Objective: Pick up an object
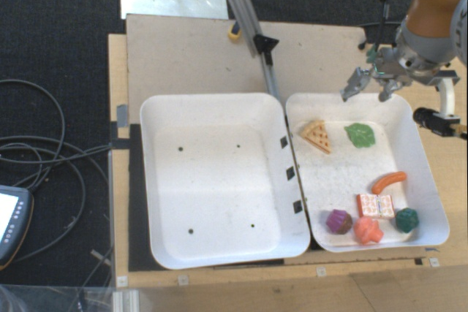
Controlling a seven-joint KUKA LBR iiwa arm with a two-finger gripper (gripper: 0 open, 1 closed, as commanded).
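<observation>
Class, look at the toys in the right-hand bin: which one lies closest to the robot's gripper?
The green leafy toy. It lies at the bin's far end, just below the open gripper; the waffle slice is slightly farther left, the others at the near end.

White bins (219, 245); green leaf (360, 134); orange sausage (388, 182); purple toy (338, 221).
</observation>
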